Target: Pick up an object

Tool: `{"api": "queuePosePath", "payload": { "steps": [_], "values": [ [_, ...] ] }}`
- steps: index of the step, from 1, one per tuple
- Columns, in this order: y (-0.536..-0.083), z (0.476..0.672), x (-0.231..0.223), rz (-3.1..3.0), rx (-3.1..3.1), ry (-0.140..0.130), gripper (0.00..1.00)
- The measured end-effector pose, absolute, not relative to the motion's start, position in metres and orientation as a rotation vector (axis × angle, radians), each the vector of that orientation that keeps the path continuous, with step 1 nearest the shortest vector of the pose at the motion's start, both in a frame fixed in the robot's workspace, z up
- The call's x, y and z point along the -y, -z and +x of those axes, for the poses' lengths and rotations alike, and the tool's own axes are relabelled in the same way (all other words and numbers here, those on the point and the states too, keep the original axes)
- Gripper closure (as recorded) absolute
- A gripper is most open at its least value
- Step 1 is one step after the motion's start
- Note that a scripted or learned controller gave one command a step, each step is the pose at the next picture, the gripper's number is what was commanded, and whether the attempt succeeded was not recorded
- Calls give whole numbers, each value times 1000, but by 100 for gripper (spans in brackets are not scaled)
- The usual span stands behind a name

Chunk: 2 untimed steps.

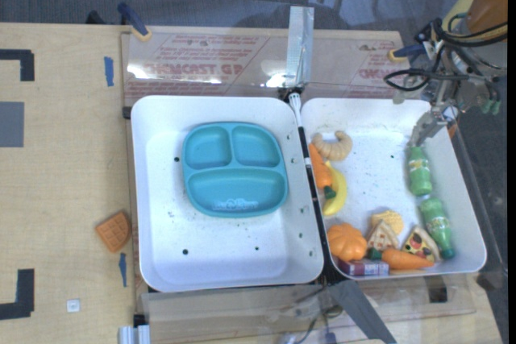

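Left bin: a teal divided plate sits in it; nothing there for me to take.
Right bin: the toy food lies mostly toward 6 o'clock; a croissant sits near 10 o'clock.
Target, my judgement: the upper green bottle, lying at about 3 o'clock by the right wall.
My claw: just above that bottle's cap end, at roughly 2 o'clock in the bin; I cannot tell how far it is parted, and nothing shows in it.
Doing it well: come straight down over the bottle's middle, straddle its narrow width, and stay clear of the bin wall.
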<state>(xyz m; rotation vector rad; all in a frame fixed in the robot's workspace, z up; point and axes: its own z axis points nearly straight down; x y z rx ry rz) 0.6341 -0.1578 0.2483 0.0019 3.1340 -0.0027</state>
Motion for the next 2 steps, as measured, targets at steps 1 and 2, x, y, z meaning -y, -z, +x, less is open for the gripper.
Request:
{"api": "queuePosePath", "payload": {
  "steps": [1,2],
  "values": [
    [-151,652,224,108,-3143,-2,0],
    [-89,650,224,237,-3121,3,0]
  ]
}}
